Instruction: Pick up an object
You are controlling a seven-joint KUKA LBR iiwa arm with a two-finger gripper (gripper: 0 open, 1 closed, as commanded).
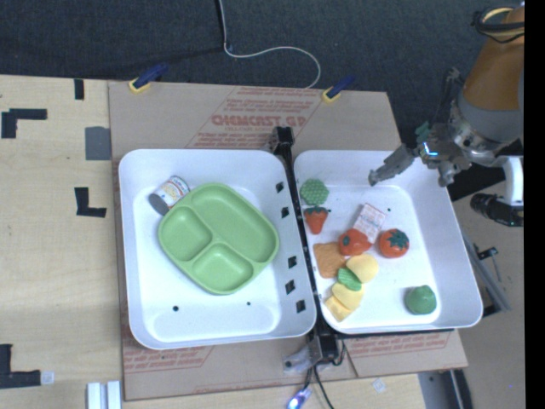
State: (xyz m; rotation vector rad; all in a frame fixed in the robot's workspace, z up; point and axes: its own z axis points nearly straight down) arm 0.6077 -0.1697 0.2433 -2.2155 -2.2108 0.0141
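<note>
- The cardboard sheet (255,113) lies under both bins, held at its far edge by two blue-and-yellow clamps (149,77).
- The left bin (136,254) holds a green divided plate (218,238), with a small can (169,193) lying on its side just beyond the plate's upper left edge.
- The right bin (443,254) holds the toy food, gathered mostly toward its left and middle.
- The arm (494,75) reaches in from the right, and its gripper (379,175) hovers over the right bin's far right corner, apart from every item; whether it is open or closed cannot be told.
- A small white packet (370,220) lies near the bin's middle.
- A red tomato (392,243) sits just right of a second red piece (354,243).
- An orange wedge (328,258) touches yellow pieces (347,295) below it.
- A green round item (420,299) sits alone near the front right.
- A carrot-like piece (316,220) rests under a green leafy ball (313,192) by the dividing wall.
</note>
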